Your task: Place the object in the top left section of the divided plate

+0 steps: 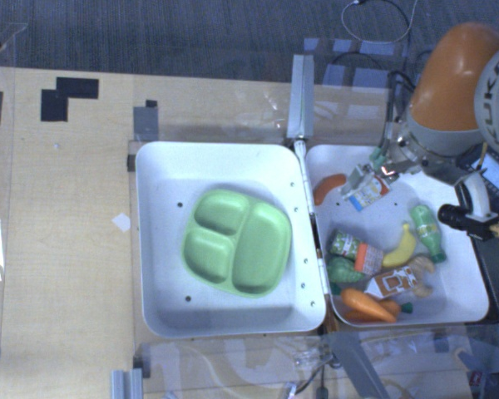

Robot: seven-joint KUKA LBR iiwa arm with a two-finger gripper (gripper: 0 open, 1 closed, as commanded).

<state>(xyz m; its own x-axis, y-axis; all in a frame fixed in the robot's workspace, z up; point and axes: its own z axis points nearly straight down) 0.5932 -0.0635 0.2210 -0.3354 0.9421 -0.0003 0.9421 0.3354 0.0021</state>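
The green divided plate lies in the left bin, with two small sections on its left and one large section on its right. My gripper hangs over the back of the right bin. It is shut on a small white and blue carton, which tilts down and to the left from the fingertips. The carton is well to the right of the plate, past the wall between the bins.
The right bin holds an orange-red piece, a green bottle, a banana, a small can, a green vegetable, a carrot and a brown box. A metal divider stands behind the bins.
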